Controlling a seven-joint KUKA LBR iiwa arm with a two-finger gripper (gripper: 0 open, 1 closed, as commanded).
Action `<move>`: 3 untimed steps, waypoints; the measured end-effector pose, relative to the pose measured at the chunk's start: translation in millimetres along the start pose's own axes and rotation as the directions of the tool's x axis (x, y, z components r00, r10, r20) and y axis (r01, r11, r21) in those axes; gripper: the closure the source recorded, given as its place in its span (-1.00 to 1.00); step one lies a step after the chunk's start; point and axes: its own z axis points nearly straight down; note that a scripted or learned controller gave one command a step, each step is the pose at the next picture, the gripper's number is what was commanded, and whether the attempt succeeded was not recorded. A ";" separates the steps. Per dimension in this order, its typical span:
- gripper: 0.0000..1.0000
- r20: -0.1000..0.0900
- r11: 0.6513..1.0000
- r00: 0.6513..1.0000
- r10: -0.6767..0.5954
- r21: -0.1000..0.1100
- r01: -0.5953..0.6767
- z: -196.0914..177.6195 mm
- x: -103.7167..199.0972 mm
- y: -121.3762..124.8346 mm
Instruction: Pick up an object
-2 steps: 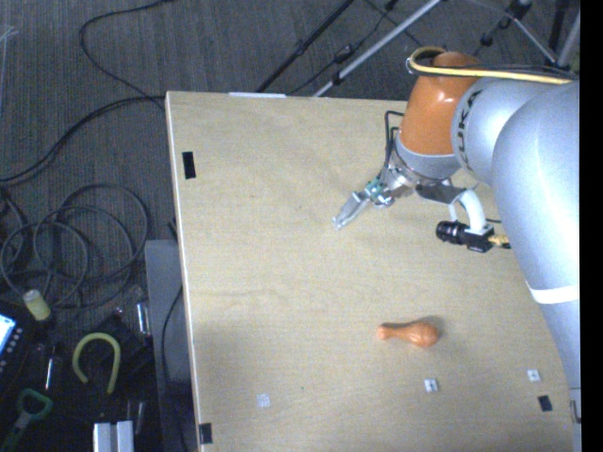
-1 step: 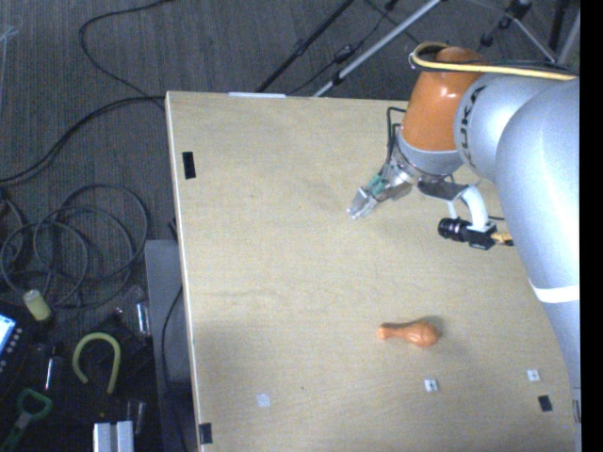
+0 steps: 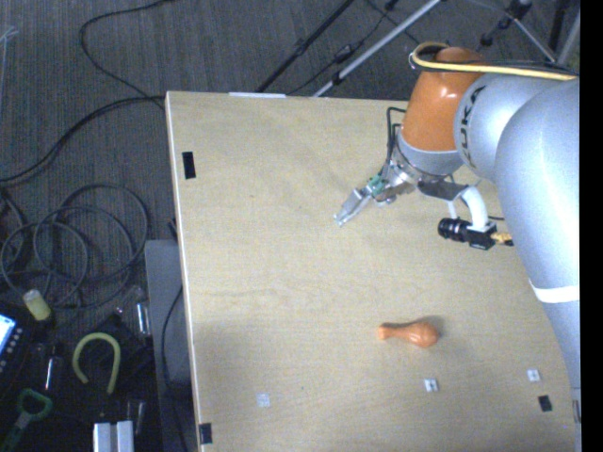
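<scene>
We see the grey arm [image 3: 528, 158] reaching in from the right over a bare tan wooden bench top [image 3: 283, 281], its orange band [image 3: 438, 111] sitting just above the wrist. The gripper [image 3: 350, 209] points down and to the left, hanging over the middle of the board; it is small and blurred, so we cannot tell its state, and we make out nothing in it. A small black part [image 3: 466, 232] juts from the wrist on a white bracket.

The object to pick, an orange pear-shaped thing [image 3: 412, 332] with a narrow neck pointing left, lies flat on the board nearer the lower edge, well apart from the gripper and below it in the view.

A black tape mark [image 3: 188, 165] sits near the board's left edge, and a few small pale markers [image 3: 431, 384] dot the lower part.

On the dark carpet to the left we see coiled black cables [image 3: 75, 243] and a yellow-green curved hook [image 3: 97, 358]; tripod legs [image 3: 424, 8] cross the top
</scene>
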 end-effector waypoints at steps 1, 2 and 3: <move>-1.00 0.003 0.945 0.945 0.326 0.001 -0.326 -41.8 -20.3 -10.7; -1.00 0.002 0.999 0.999 -0.033 0.003 0.033 -8.9 -77.4 -40.0; -1.00 0.005 0.998 0.998 -0.066 0.002 0.066 -10.7 -99.7 -50.2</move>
